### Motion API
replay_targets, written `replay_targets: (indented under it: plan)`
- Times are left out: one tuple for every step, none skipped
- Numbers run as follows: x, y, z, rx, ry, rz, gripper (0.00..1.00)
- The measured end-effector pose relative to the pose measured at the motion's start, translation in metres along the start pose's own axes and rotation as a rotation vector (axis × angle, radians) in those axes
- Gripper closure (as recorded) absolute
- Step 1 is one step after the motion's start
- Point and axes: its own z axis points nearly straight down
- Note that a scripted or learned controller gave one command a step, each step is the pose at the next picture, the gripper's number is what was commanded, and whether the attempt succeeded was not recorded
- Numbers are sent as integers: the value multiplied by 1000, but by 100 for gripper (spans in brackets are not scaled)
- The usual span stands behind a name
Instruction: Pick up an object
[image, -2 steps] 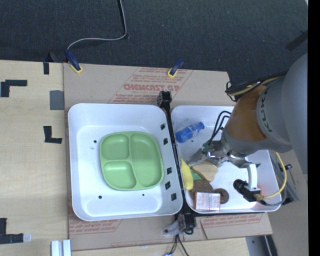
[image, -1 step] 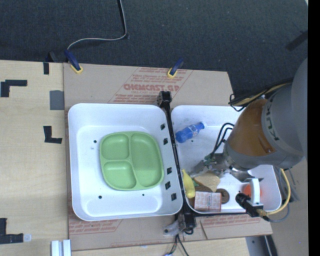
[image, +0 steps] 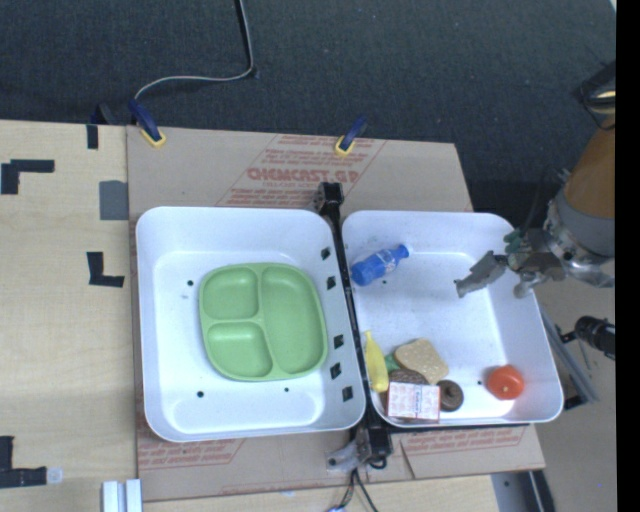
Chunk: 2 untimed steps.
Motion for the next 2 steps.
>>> replay_targets:
  plan:
    - [48,27,111,5,3,-1,0]
    - [62,79,169,3,3,-1,0]
